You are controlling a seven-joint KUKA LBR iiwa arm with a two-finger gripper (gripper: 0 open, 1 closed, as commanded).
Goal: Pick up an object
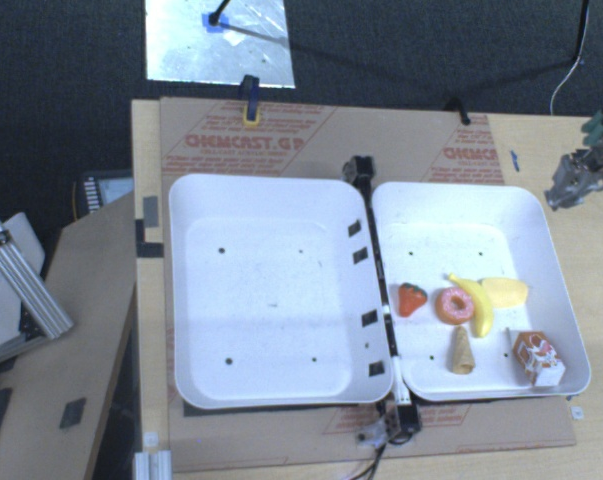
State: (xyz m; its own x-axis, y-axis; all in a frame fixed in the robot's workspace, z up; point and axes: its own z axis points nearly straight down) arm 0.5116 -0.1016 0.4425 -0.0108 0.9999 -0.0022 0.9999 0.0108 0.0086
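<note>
Camera view is showing the metal gripper (578, 180), finger state impossible to tell, hovering outside the right white bin (537, 211); the curved yellow plastic banana (478, 306) is lying toward seven o'clock, stretching roughly eleven to five.

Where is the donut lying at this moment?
The donut lies in the right bin, toward its near side, between the strawberry on its left and the banana, which it appears to touch.

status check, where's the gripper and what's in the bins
Gripper at far right edge, off the bins. Right bin: red strawberry, orange donut, yellow banana. Nothing held, nothing blocking.
</note>
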